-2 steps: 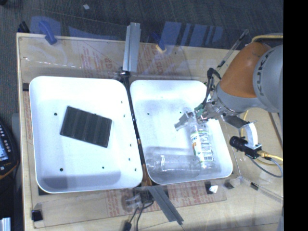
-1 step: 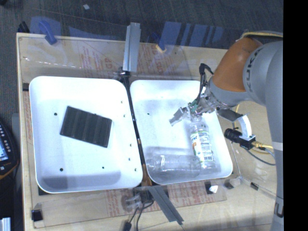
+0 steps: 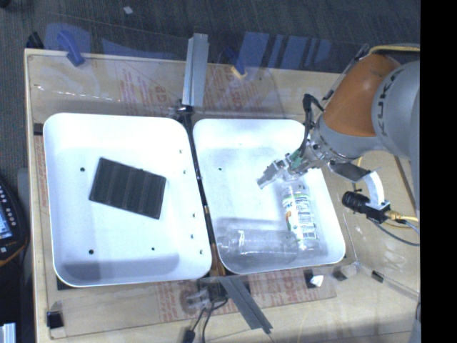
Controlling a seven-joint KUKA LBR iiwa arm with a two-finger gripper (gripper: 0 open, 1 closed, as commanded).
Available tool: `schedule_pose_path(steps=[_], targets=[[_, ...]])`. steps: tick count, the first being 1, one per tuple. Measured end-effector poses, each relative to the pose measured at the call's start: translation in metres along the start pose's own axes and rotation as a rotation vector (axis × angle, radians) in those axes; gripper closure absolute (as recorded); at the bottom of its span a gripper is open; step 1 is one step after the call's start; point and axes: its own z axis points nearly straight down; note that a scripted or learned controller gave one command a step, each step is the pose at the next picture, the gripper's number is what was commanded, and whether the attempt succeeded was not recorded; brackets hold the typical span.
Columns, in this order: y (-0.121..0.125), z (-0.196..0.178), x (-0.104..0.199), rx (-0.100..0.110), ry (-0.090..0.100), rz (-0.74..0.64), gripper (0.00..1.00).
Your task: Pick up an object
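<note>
A small white bottle (image 3: 300,216) with a printed label lies lengthwise in the right bin (image 3: 235,138), near its right wall. A clear plastic bottle (image 3: 258,241) lies on its side along the bin's front wall, touching the white one. My gripper (image 3: 277,170) hangs over the right bin, just above the white bottle's top end, pointing left. A dark ribbed rectangular pad (image 3: 128,187) lies flat in the left bin (image 3: 64,131).
A metal bracket (image 3: 194,70) stands behind the seam between the bins, and another bracket (image 3: 239,302) sits at the front. Cables and a black connector (image 3: 360,202) run beside the right bin. The grey arm with its orange band (image 3: 360,95) enters from the right.
</note>
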Motion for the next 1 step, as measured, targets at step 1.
schedule_pose_path(steps=[1], targets=[[0.0072,-0.0086,-0.0019,0.0,0.0,-0.114,0.0]])
